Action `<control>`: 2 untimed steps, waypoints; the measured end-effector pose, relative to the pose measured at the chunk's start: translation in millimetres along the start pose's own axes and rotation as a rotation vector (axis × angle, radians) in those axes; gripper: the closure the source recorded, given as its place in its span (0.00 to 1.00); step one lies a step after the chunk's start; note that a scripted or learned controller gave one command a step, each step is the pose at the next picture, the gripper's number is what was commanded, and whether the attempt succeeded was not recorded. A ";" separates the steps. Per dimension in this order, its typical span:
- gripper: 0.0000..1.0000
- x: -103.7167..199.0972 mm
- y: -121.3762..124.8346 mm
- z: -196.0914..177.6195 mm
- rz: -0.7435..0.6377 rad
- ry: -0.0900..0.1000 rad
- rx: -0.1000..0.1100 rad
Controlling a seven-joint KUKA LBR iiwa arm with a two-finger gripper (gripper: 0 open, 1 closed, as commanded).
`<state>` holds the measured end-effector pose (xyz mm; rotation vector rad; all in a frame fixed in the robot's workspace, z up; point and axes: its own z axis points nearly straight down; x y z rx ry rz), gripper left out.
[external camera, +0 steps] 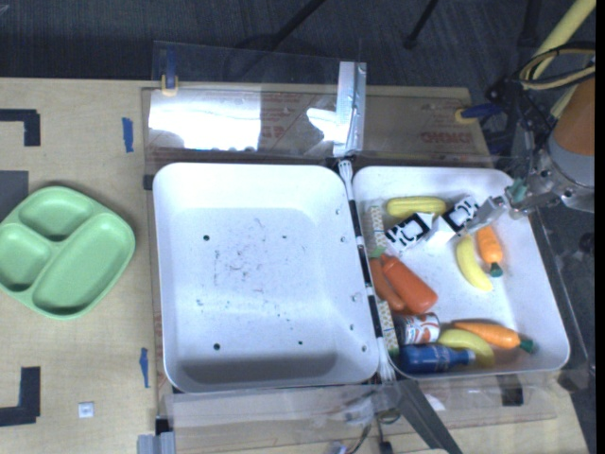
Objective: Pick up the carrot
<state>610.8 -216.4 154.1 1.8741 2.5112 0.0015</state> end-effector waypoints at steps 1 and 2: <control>0.00 -9.2 23.8 41.3 -0.069 -0.003 -0.018; 0.00 -5.4 13.3 45.7 -0.082 -0.012 -0.036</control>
